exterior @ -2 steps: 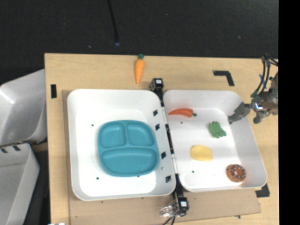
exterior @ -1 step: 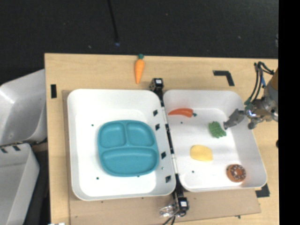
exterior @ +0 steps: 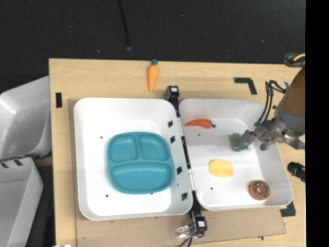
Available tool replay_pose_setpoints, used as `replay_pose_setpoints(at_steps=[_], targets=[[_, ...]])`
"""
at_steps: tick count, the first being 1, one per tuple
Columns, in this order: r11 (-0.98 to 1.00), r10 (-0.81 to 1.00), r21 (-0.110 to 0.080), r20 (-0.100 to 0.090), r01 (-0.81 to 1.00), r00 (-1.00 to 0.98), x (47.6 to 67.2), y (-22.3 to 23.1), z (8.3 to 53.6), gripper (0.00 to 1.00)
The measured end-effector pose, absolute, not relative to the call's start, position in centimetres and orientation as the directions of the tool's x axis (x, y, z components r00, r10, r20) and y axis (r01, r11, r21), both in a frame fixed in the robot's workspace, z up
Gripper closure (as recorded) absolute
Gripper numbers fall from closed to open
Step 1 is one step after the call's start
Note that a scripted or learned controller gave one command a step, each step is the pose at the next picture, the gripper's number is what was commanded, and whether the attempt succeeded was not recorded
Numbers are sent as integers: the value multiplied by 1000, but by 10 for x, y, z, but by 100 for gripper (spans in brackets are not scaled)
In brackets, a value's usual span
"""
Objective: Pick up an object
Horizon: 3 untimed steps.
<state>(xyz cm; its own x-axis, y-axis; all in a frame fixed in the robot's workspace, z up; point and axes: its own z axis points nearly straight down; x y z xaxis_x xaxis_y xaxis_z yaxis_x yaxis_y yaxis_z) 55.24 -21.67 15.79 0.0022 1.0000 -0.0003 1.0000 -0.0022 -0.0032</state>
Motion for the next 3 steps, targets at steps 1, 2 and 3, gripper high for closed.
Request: replay_pose_setpoints(at_steps=[1,2,3], targets=[[-2,1000,-2,-1,1000,2,552,-218,106,0],[-5,1000,4,-3,1000,5,553,-219,120,100],[2,1000,7,-4,1000,-2,564,-225,175,100]])
